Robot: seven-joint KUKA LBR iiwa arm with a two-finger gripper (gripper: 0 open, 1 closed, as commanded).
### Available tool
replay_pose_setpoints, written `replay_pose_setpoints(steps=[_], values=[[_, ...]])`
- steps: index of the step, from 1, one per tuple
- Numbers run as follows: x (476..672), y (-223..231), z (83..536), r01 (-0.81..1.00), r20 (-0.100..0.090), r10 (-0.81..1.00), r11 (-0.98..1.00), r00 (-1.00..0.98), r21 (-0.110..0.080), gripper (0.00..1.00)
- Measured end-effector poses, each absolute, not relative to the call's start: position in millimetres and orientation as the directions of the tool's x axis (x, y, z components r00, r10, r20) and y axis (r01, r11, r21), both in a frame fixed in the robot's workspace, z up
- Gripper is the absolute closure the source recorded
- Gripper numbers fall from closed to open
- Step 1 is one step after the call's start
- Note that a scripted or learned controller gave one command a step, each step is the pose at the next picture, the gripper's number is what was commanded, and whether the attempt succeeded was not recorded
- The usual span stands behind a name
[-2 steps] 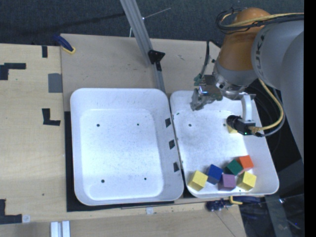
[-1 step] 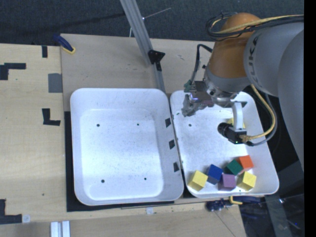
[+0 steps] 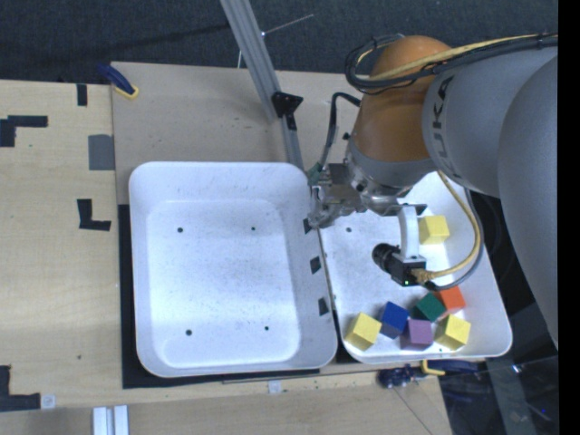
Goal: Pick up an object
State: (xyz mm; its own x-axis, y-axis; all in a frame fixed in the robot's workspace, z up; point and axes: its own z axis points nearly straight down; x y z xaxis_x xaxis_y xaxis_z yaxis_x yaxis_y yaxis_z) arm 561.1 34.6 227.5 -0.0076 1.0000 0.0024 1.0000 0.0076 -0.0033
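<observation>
Bench [image 3: 208,107]; arm [image 3: 471,89] bent over right bin [image 3: 494,329], wrist low.

A grey KUKA arm [image 3: 507,125] reaches in from the right, its orange band [image 3: 399,98] bulging above the wrist. Black and yellow cables loop over the band and trail down the arm's near side. The wrist points down and leftward, carrying the pincer [image 3: 319,208] low, its metal fittings crowded below the wrist.
</observation>
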Motion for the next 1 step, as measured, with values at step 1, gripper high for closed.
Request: replay_pose_setpoints(steps=[1], values=[[535.9,77.5,238.6,1.0,0.002,1.0,0.008,-0.008,-0.003,1.0]])
